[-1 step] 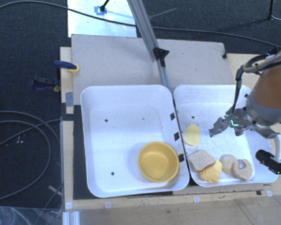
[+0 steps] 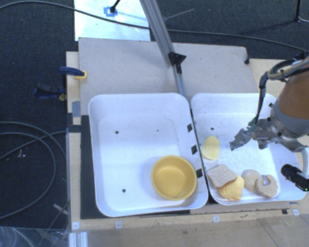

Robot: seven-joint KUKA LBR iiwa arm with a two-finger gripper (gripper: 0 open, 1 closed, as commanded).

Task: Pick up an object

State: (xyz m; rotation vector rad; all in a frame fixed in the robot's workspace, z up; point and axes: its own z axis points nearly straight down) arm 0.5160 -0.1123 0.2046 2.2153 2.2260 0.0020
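In the right bin (image 2: 232, 104) lie several food pieces. A pale yellow oval piece (image 2: 211, 147) rests by the left wall. A tan bread slice (image 2: 221, 175) and a yellow wavy piece (image 2: 233, 189) sit side by side near the front. Two beige round pieces (image 2: 261, 183) lie at the front right. My gripper (image 2: 251, 141) hovers over the bin's middle, to the right of the oval piece and above the round pieces. Its fingers (image 2: 239, 139) stand open with nothing between them.
The left bin (image 2: 123, 112) holds a yellow bowl (image 2: 174, 177) near its front right corner. A slanted metal pole (image 2: 159, 24) runs down to the divider between the bins. Cables lie on the floor at the left.
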